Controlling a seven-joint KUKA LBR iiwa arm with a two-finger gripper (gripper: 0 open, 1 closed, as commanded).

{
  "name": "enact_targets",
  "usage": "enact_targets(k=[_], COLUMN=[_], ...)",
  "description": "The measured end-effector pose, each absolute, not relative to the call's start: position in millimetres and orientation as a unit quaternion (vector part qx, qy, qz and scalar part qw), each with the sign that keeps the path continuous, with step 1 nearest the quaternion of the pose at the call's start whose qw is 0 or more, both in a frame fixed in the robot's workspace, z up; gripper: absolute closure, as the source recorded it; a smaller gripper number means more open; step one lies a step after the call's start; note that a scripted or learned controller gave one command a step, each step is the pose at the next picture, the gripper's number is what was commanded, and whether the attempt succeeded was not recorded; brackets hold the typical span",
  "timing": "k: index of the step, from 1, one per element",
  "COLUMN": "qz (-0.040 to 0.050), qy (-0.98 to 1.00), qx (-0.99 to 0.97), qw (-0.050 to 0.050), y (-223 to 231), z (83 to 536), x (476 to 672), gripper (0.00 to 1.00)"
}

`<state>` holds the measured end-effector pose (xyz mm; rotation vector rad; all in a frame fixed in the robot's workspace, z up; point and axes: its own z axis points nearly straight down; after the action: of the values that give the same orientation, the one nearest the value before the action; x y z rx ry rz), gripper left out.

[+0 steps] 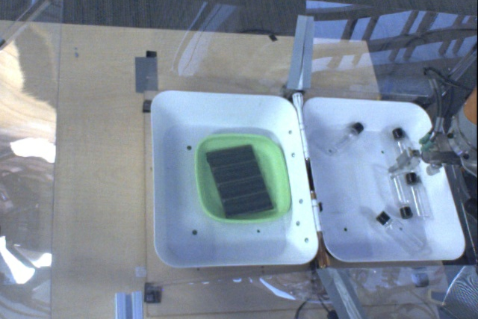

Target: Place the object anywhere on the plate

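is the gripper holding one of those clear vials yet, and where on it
It cannot be told. The gripper is down at the right bin's right edge among the clear vials, but it is too small and blurred to show a hold.

glossy green plate, clear vials

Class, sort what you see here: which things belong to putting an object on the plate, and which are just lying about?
Belongs to the job:
green plate
dark ridged block lying on it
gripper

Just lying about:
clear vials in right bin
left bin
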<state>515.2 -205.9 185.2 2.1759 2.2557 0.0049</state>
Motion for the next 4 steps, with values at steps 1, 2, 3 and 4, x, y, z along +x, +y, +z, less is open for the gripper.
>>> enact_targets(k=[1, 2, 3, 4], qz=[0.0016, 0.0014, 0.0012, 0.0013], qy=[0.777, 0.836, 0.846, 0.826], qx=[0.630, 0.549, 0.534, 0.564], qw=[0.005, 0.005, 0.005, 0.006], y=[-206, -206, -205, -206], z=[259, 254, 248, 293], x=[489.3, 489.3, 532.5, 499.8], gripper=[0.00, 0.00, 0.00, 0.00])
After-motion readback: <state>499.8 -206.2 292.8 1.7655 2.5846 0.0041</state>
